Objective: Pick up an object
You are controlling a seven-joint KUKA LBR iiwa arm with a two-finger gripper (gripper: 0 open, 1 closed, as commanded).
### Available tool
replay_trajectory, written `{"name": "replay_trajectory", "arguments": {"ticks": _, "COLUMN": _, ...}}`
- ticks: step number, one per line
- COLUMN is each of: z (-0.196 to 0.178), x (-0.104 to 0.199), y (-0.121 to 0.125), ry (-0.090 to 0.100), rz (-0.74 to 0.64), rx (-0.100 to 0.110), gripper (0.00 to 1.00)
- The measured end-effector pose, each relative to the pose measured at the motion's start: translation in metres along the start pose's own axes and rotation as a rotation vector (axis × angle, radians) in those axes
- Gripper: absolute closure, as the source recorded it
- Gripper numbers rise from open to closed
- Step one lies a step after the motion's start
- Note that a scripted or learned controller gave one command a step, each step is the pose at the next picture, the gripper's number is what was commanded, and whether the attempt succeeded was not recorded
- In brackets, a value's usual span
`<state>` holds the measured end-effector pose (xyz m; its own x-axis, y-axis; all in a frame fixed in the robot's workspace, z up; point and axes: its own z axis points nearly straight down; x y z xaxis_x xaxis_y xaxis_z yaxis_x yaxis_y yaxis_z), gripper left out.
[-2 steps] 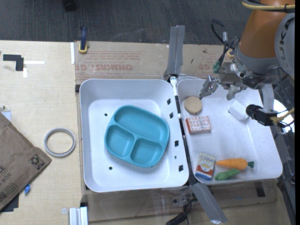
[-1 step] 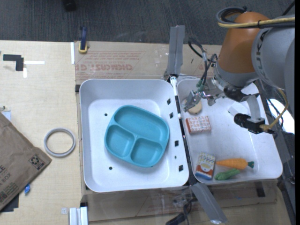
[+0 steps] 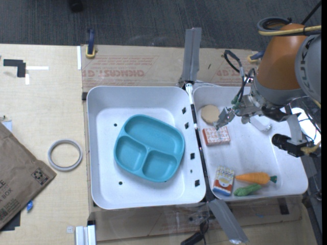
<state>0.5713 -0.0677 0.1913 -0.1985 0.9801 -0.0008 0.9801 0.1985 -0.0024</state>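
On the bench's left lie a brown cardboard box [image 3: 20, 175] and, beside it, a grey ring of tape [image 3: 65, 154]. The left white bin [image 3: 102, 137] holds a turquoise plastic tray with 3 compartments [image 3: 149, 148]. In the right white bin [image 3: 286, 162], a round beige biscuit-like disc [image 3: 209, 114] lies near the far-left corner, with a small red-and-white patterned block [image 3: 216, 136] just in front of it. At the near edge sit a small white-and-orange carton [image 3: 223, 181], an orange toy carrot [image 3: 254, 177] and a green toy vegetable [image 3: 247, 190]. The grey arm's gripper [image 3: 224, 119] hangs low between disc and block; whether its claw is wide or narrow cannot be told.
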Motion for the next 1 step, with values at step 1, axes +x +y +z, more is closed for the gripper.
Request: {"name": "replay_trajectory", "arguments": {"ticks": 1, "z": 0.0951, "x": -0.0333, "y": 0.0099, "ry": -0.002, "rz": -0.227, "rx": -0.009, "gripper": 0.0}}
